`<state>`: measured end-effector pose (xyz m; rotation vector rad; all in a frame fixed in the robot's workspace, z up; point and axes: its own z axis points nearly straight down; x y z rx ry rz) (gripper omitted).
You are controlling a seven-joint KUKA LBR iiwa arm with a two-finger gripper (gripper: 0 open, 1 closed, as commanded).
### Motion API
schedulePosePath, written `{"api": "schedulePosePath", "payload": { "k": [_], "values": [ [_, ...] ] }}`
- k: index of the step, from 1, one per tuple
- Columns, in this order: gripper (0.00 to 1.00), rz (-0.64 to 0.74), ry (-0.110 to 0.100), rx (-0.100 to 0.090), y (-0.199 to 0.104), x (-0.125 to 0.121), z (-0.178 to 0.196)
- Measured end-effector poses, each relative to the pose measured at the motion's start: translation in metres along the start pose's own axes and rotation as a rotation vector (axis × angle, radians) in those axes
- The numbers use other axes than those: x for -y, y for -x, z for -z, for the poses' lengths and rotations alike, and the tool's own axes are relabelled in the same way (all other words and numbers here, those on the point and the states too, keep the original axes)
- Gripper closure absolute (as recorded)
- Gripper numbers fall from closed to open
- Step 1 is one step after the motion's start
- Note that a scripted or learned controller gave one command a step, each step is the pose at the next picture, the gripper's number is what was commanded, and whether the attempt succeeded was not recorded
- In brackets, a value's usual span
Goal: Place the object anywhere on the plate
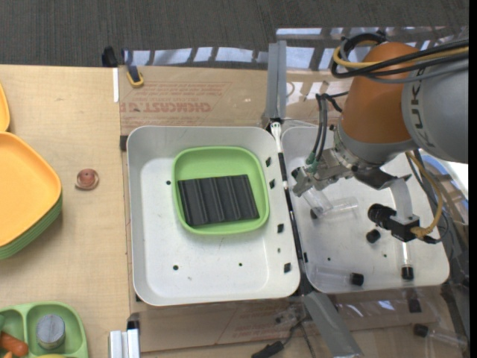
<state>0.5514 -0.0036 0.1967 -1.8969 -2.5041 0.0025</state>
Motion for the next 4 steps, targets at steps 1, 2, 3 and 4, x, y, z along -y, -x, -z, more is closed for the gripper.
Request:
{"api": "schedulePosePath", "payload": {
  "k": [1,2,3,4],
  "values": [
    [0.0,-0.001,0.0,0.0,0.0,0.0,0.0],
    [0.0,-0.089,0.0,0.0,-0.022,0.004,0.01],
    [0.0,-0.067,-0.001,0.0,0.013,-0.065,-0.006],
    [0.0,-0.066,-0.001,0.001,0.013,-0.065,-0.006]
  ]
}}
